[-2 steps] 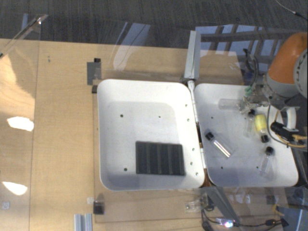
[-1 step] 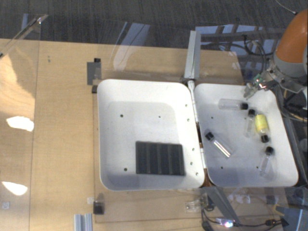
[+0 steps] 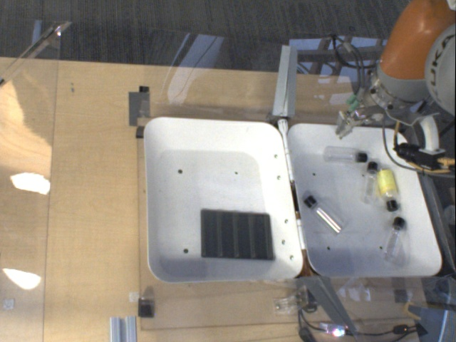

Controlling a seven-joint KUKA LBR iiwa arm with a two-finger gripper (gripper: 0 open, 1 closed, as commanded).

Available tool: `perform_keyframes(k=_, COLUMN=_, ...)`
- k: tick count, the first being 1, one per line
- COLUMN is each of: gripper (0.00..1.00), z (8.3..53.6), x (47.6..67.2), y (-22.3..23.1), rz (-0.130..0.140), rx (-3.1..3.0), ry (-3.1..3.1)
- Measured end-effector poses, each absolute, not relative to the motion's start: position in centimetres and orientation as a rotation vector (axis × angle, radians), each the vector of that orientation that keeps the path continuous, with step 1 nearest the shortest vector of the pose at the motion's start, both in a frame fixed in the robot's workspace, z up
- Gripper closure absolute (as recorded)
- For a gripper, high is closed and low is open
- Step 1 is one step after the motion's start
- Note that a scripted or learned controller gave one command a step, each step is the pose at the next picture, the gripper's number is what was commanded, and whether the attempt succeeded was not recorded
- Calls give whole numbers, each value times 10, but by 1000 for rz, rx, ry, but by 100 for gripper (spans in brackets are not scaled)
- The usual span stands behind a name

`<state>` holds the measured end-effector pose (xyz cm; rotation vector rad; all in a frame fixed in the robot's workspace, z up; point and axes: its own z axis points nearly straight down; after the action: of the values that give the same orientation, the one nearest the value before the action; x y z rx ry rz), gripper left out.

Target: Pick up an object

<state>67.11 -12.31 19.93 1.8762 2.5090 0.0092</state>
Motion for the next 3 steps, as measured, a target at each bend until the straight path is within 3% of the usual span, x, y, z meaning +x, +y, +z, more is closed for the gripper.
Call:
perform_keyframes(k=1, gripper=100, z=370, x=638, y=-206, rz=5, rx=1633, ry=2665)
perform_keyframes(k=2, gripper=100, z=268, x=644, y=-204, rz=3, rx=1125, ry=2924)
perform_keyframes(k=3, gripper=100, z=327, x=621, y=-205, rz=0, rx=631, ry=3062)
